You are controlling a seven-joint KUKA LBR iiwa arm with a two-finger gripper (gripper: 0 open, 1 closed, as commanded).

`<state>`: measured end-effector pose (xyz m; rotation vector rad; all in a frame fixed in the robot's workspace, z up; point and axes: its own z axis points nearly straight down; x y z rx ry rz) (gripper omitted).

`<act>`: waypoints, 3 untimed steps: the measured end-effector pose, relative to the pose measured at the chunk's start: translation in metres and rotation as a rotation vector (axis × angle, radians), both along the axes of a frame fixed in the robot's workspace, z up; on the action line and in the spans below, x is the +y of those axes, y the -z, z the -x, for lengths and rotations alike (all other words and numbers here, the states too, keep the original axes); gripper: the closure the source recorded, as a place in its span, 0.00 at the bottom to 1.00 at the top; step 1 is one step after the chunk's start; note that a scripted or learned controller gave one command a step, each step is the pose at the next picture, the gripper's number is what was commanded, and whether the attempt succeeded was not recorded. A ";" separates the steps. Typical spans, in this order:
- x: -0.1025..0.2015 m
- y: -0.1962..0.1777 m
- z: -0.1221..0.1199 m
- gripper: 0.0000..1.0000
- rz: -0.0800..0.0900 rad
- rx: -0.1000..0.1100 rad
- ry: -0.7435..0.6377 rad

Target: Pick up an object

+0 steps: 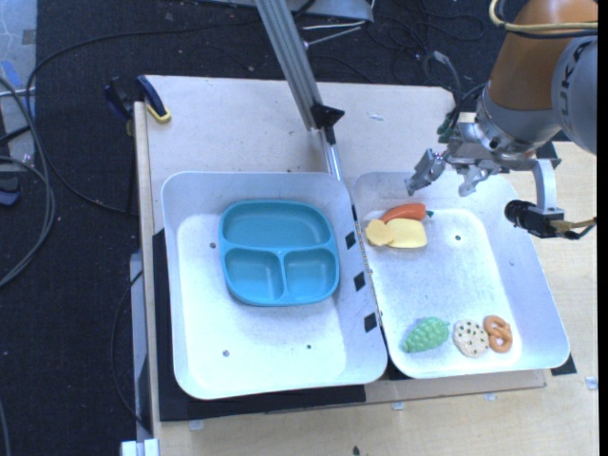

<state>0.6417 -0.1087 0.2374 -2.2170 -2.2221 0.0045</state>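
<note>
The right bin (532, 283) holds an orange carrot (404, 213) and a yellow piece of fruit (397, 235) at its far left corner. A green bunch of grapes (426, 334), a cookie (469, 337) and a pretzel (498, 332) lie along its near edge. My gripper (446, 179) hangs over the bin's far edge, just up and right of the carrot. It is open, its fingers spread apart with nothing between them.
The left bin (190, 283) holds a blue divided plate (280, 252). A slanted metal pole (290, 46) comes down to the gap between the bins at the back. A black cable fitting (530, 217) hangs by the right bin's far right rim.
</note>
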 end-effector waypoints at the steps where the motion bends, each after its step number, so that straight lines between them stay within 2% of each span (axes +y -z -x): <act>1: -0.009 0.053 -0.004 0.00 0.001 -0.004 0.003; 2: -0.008 0.095 -0.006 0.00 0.001 -0.002 0.003; 3: -0.008 0.083 -0.007 1.00 0.001 -0.006 0.002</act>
